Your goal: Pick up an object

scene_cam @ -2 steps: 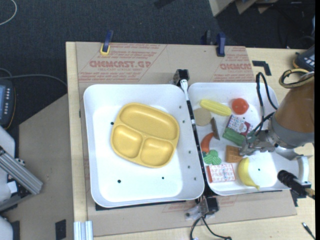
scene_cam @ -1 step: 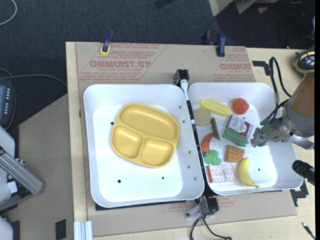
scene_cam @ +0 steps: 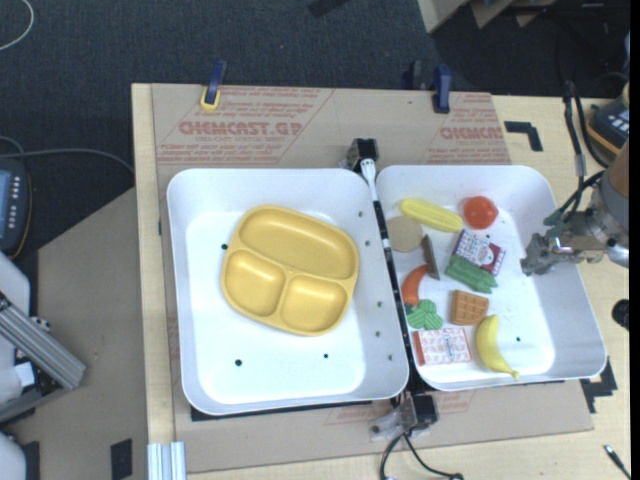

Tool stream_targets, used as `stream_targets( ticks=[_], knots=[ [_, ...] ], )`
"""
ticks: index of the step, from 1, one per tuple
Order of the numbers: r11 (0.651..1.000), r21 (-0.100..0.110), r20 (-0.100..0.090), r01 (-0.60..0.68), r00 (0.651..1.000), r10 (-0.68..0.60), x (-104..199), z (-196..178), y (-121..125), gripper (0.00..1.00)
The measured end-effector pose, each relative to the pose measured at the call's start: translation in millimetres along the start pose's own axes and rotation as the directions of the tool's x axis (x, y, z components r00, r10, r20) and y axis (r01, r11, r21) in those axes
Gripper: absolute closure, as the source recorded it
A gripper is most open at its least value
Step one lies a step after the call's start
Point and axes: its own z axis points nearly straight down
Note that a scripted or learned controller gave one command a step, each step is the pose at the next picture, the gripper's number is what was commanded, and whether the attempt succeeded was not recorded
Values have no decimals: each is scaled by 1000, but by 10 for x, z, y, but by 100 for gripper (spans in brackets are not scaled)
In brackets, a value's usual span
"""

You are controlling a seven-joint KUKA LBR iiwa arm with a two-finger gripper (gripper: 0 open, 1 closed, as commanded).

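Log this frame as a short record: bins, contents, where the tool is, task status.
left bin: holds a yellow divided plate
right bin: toy food, including a corn cob, tomato, waffle, banana, carrot, flat packets
tool: over the right bin's right side, apart from the food
arm: enters from the right edge
task status: nothing visibly picked up yet

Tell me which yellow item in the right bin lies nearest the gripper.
The banana, at the bin's near edge; the corn lies farther from the gripper.
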Motion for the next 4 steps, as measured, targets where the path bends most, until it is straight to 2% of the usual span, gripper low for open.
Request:
stream_targets(
  ticks=[1,2,4],
  knots=[
    [1000,6,-2,-1,1000,1,0,29,5,100],
    [1000,4,-3,5,1000,-5,539,-49,261,100],
    [1000,5,-3,1,1000,-1,1350,1,693,100]
  ],
)
